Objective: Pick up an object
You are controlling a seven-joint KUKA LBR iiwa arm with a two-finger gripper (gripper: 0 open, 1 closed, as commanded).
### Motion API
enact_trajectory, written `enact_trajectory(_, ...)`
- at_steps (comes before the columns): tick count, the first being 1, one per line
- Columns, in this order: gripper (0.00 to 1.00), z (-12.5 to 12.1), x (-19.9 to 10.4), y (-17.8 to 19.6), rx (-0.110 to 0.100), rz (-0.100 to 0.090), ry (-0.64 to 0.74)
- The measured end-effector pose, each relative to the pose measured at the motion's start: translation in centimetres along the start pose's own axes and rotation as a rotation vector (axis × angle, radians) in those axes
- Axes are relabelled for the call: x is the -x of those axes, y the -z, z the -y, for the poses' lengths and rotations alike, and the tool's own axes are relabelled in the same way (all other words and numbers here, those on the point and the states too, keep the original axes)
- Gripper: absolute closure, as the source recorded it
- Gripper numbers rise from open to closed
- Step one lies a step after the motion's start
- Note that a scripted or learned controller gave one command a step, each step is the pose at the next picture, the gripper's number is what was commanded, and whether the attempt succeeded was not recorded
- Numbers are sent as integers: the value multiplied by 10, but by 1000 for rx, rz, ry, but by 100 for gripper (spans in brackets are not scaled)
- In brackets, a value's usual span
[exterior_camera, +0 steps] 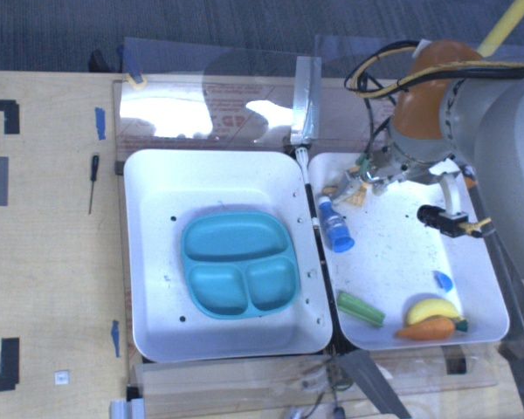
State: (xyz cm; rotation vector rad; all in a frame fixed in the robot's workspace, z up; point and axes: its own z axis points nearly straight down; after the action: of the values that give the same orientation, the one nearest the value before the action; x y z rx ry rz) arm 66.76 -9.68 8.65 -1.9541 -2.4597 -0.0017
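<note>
In the upper right of the frame, the hand (367, 178) hangs low over the top left corner of the right bin (393, 251), and I cannot tell whether it is wide or narrow. Just beneath it lies a small tan scrap (356, 195), then a blue bottle (335, 229) by the bin's left wall. Along the lower edge sit a green piece (360, 309) and a banana (432, 308) touching a carrot (426, 328), a small blue bit (443, 279) just above them. Further left, the left bin (148, 234) holds a teal divided tray (238, 262) on the pale bench (44, 260).
</note>
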Motion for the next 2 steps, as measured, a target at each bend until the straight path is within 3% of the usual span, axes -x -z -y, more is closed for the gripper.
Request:
enact_trajectory(1, 100, 0, 0, 11, -3, 1, 3)
enact_trajectory(2, 100, -18, -65, 105, 13, 1, -77)
